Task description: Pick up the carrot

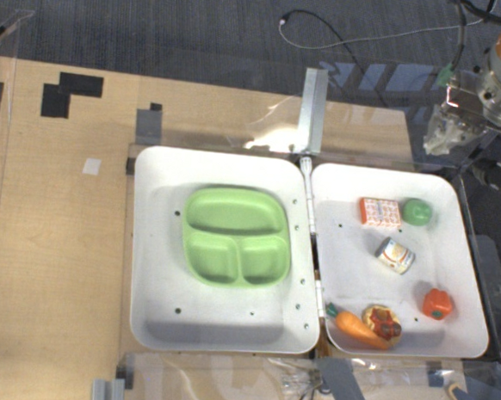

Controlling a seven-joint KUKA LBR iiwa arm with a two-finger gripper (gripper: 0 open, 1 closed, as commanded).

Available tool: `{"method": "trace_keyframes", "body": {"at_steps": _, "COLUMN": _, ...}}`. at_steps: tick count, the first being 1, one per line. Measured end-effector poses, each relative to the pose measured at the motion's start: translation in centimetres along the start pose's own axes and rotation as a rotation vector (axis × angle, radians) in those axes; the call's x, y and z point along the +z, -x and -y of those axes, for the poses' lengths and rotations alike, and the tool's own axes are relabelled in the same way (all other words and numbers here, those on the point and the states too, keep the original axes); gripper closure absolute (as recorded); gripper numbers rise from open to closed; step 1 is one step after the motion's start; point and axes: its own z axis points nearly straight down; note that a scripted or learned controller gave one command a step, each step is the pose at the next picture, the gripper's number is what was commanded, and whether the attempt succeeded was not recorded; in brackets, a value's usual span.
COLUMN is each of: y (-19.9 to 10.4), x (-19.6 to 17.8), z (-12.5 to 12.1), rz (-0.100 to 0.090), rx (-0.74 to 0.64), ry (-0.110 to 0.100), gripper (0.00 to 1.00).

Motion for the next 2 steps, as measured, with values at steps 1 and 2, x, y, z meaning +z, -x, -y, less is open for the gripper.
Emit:
{"method": "trace_keyframes", "body": {"at_steps": 1, "y": -0.1, "x": -1.2, "z": -0.1, "rz": 0.001, "rx": -0.009, "ry": 0.005, "gripper": 1.00}}
{"method": "trace_keyframes", "body": {"at_steps": 2, "y": -0.3, "x": -2.4, "z": -0.3, "rz": 0.002, "rx": -0.018, "ry": 0.010, "gripper": 1.00}}
